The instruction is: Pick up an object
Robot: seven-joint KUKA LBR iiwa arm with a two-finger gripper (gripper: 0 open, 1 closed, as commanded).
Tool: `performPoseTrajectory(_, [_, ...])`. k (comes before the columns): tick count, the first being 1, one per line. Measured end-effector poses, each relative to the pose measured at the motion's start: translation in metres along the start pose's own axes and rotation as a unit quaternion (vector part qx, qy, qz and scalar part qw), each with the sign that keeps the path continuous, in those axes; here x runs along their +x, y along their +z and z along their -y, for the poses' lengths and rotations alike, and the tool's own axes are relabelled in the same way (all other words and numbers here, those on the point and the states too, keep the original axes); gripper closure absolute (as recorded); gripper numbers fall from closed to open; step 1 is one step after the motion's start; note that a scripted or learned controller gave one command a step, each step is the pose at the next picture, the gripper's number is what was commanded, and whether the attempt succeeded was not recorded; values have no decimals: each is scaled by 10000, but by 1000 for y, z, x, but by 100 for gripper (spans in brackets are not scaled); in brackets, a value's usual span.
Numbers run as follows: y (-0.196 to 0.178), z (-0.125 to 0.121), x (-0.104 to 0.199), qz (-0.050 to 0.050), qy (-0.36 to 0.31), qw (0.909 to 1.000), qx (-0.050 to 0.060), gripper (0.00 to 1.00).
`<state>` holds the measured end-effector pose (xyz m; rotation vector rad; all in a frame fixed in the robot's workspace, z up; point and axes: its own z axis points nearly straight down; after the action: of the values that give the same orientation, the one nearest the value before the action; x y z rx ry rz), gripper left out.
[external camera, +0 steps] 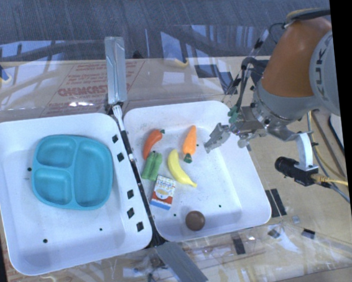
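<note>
Reaching from right, gripper (pixel 216 138) hangs over right bin (pixel 243 189) near carrot (pixel 190 141); finger spread unclear.

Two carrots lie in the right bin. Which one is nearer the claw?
The carrot on the right, beside the banana, is nearer the claw. The other carrot lies by the bin's left wall.

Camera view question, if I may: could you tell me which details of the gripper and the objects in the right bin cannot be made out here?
- Gripper, camera view: fingers too small and blurred to judge their spacing.
- Small carton: its print is too small to read.
- Brown ball: too small to identify.
- Arm: cut off by the picture's right side.
- Green object: partly overlapped by a carrot, kind unclear.
</note>
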<state>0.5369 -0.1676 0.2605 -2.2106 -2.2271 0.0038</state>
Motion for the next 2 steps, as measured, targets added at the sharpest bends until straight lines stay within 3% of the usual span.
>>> performPoseTrajectory(1, [164, -18, 5, 2, -840, 9965, -6, 0])
performPoseTrajectory(2, [154, -18, 5, 7, -857, 9963, 1, 100])
